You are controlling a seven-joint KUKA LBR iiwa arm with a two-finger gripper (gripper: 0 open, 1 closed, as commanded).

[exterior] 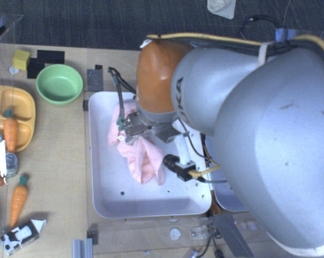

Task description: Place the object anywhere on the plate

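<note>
A crumpled pink cloth (pixel 143 163) lies in the left white bin (pixel 97 160), toward its upper middle. My gripper (pixel 128 130) is low over the cloth's upper left part, right at the fabric; the wrist and the orange band above it hide how it meets the cloth. The yellow divided plate (pixel 22 104) lies on the bench at the far left, well apart from the bin, with a toy carrot (pixel 10 133) resting across it.
A green bowl (pixel 60 84) stands between plate and bin. A second carrot (pixel 18 195) and a cow-patterned carton (pixel 22 234) lie at the lower left. A yellow block (pixel 21 59) sits at the back left. The arm covers most of the right bin (pixel 226 200).
</note>
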